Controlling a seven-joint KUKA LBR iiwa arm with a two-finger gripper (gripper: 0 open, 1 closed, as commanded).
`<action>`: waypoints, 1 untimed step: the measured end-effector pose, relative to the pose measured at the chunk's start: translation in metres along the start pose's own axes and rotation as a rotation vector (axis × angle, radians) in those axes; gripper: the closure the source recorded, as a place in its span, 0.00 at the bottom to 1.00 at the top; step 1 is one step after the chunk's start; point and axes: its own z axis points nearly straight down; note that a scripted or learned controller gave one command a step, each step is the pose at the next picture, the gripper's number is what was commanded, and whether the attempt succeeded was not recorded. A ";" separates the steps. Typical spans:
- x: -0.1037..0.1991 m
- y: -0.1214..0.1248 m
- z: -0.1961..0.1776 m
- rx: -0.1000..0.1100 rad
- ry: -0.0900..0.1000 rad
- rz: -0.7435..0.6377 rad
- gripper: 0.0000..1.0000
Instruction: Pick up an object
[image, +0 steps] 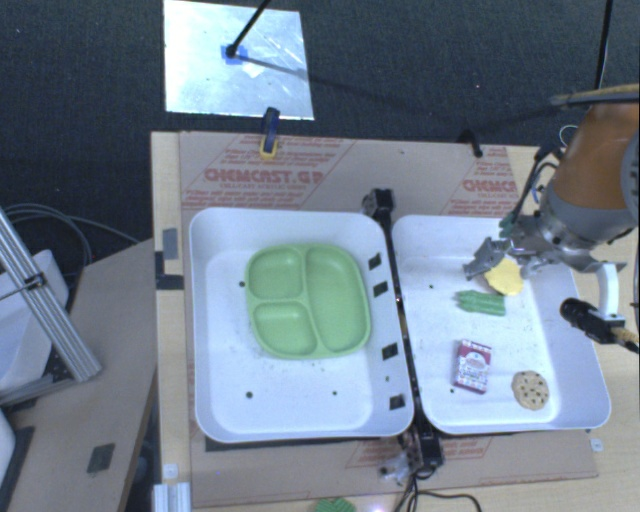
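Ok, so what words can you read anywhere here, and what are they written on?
"CHEMCAST" in red, followed by letters that look like "GP", on the brown sheet behind the left bin.
The same red print, partly hidden, on the sheet behind the right bin: too cut off to read.
Small red packet in the right bin: print too small to read.
Cookie, green plate: no words.

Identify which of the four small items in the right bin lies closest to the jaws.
The yellow piece, right at the gripper; the green item, red box and cookie lie farther off.
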 end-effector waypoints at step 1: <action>-0.039 0.000 0.116 0.005 -0.001 0.004 0.00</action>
